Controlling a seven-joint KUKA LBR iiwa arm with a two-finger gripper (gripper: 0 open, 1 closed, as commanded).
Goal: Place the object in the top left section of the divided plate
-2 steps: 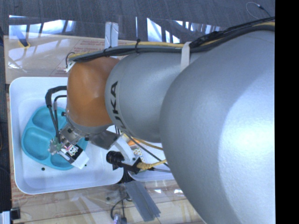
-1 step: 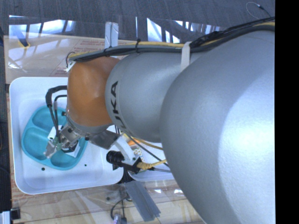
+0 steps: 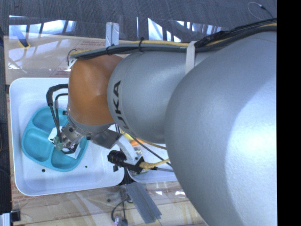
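Grey arm [image 3: 221,126] housing lies nearest the lens and covers the right half of the view; it narrows leftward into the orange band [image 3: 91,91] above the wrist. A yellow and black cable bundle [image 3: 155,44] runs along the far side of the arm, strapped on by a white tie [image 3: 190,55]. A black hose [image 3: 52,102] loops from the band down to the wrist.

Gripper [image 3: 63,144] sits low over the blue divided plate [image 3: 35,140], at the plate's right side, close to where the dividing ridges meet. Whether the fingers are apart or closed cannot be told: the wrist body covers them. A small white piece [image 3: 55,134] shows at the fingertips against the plate, just left of the gripper; it may be the object, but its nature and whether it is gripped or resting cannot be told.

Plate lies in the left bin [image 3: 19,173], toward that bin's left wall, with sections visible far, left and near. A sliver of the right bin [image 3: 136,175] shows under the arm, near a black fitting [image 3: 117,158] with yellow wires. Bench [image 3: 70,206] surface runs along the near edge.
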